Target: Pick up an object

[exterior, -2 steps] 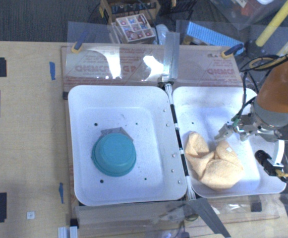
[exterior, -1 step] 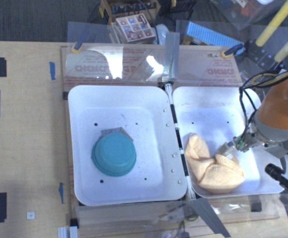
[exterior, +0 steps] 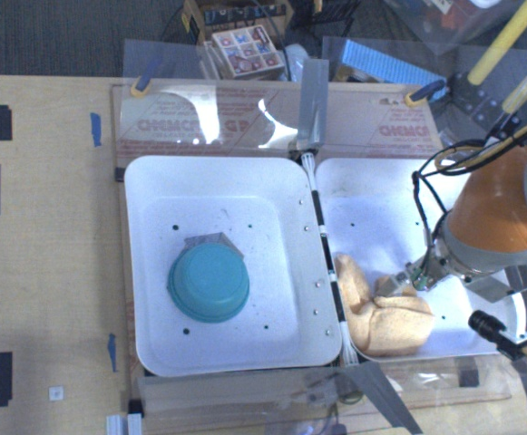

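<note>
In the lower right of the frame the end effector (exterior: 397, 285) is down inside the right bin (exterior: 372, 198), its tip just above the upper edge of a tan, bread-like object (exterior: 385, 320); whether it is parted or closed cannot be told. The tan object lies in the lower left corner of that bin, against the wall shared with the neighbouring bin. Above the end effector, the arm's orange band (exterior: 494, 211) fills the right edge, with black cables (exterior: 435, 175) looping beside it. In the left bin (exterior: 154, 188), lower left of its floor, sits a teal bowl (exterior: 209, 282) upside down, partly over a grey scrap (exterior: 210, 240). Both bins rest on the light wooden tabletop (exterior: 45, 243).
</note>
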Robot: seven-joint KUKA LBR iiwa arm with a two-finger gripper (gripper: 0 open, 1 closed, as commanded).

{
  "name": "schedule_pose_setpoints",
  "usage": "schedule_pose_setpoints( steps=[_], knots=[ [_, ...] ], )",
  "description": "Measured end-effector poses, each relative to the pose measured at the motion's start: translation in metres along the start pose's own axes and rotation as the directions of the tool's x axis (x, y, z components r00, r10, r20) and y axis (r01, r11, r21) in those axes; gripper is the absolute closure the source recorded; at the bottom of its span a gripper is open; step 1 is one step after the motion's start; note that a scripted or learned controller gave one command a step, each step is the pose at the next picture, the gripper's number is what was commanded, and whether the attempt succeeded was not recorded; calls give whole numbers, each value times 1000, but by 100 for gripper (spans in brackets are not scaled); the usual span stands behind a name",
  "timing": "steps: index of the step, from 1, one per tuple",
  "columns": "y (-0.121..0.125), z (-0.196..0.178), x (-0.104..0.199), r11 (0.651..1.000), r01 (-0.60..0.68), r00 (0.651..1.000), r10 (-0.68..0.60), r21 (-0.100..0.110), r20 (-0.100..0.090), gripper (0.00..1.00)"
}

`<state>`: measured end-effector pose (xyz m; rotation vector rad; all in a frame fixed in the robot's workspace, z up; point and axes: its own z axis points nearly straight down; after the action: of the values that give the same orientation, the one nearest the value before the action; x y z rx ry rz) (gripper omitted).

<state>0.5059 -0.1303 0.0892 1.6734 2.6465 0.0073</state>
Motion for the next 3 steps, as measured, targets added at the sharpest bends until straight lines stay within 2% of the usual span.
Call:
schedule_pose_setpoints(
  steps=[1,2,3],
  knots=[
    [1,-11,-2,1000,-5,1000,5,-6,4,100],
    [1,-12,-2,1000,-5,1000,5,-7,4,0],
    [30,0,20,998,-59,998,59,0,2,0]
  ],
)
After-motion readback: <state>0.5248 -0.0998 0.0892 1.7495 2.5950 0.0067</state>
